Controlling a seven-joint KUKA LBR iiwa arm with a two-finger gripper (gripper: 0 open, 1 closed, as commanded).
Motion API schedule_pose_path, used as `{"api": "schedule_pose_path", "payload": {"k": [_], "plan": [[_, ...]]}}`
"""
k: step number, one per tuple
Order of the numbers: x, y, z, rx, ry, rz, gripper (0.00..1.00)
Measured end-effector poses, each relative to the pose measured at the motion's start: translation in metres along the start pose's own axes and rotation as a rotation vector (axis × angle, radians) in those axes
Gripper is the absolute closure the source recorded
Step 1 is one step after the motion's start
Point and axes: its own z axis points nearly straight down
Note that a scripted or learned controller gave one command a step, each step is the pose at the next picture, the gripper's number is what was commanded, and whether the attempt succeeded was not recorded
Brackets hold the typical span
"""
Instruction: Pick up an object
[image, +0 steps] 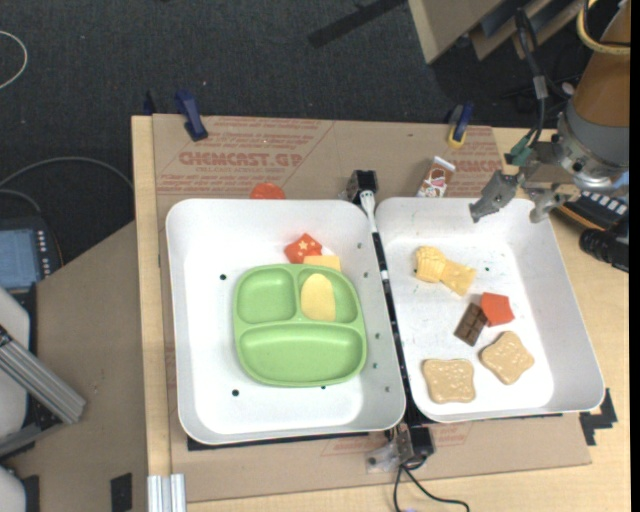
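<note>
A green plate (298, 340) sits in the left bin (190, 330), far left of the jaws. The yellow corn (443, 269) and red block (496, 308) lie in the right bin (570, 330), below the jaws. The jaws (517, 200) are wide open and hold nothing.

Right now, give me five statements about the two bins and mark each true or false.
1. The green divided plate sits in the left bin. True.
2. A yellow piece lies in one of the plate's compartments. True.
3. The gripper holds the brown block. False: the block lies on the right bin's floor, apart from the gripper.
4. Two tan crackers lie in the left bin. False: they are in the right bin.
5. The orange-red block rests on the plate. False: it lies beside the brown block.
</note>
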Motion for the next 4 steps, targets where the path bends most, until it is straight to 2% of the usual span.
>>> {"api": "schedule_pose_path", "payload": {"k": [1, 2, 3, 4], "plan": [[-0.045, -0.025, 0.119, 0.012, 0.001, 0.005, 0.00], [-0.043, -0.062, 0.195, 0.009, 0.003, 0.002, 0.00], [-0.044, -0.056, 0.177, -0.008, -0.002, 0.002, 1.00], [0.033, 0.003, 0.148, -0.007, 0.001, -0.008, 1.00]]}}
